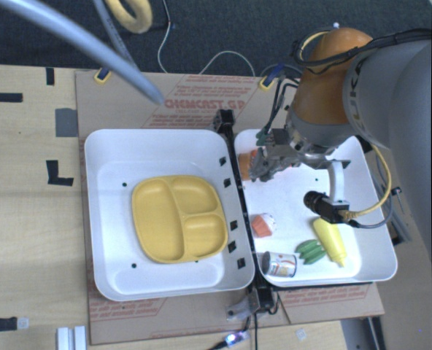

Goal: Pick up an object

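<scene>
My gripper hangs over the far left part of the right bin, close to the divider between the bins. Something orange peeks out just left of it, mostly hidden behind the gripper body. In the same bin lie a small orange and white piece, a metal can on its side, a green item and a yellow corn-like item. Nothing can be made out between the gripper's tips.
The left bin holds a yellow divided plate. A black clip on the arm's cable hangs above the right bin. The grey arm and orange band cover the bin's far right corner.
</scene>
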You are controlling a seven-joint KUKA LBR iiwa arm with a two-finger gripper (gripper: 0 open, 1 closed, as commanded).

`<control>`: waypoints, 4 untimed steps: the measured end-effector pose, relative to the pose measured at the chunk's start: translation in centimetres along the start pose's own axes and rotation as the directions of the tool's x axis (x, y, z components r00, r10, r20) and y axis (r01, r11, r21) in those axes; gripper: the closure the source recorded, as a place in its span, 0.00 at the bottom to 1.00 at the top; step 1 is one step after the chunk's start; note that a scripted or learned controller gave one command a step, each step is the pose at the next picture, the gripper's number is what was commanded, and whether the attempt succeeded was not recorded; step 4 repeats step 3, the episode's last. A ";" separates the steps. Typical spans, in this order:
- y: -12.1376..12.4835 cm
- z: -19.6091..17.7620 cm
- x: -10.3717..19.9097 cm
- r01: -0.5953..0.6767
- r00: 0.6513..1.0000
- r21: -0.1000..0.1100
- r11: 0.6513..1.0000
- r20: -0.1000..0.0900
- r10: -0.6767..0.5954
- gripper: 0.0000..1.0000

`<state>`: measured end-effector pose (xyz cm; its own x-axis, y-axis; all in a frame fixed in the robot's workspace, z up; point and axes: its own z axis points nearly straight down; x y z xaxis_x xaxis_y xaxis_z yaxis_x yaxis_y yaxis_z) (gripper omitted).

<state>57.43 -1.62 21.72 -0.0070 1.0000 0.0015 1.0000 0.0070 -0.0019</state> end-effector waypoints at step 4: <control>1.3 -0.3 9.9 -0.004 1.000 0.001 1.000 0.002 0.004 0.00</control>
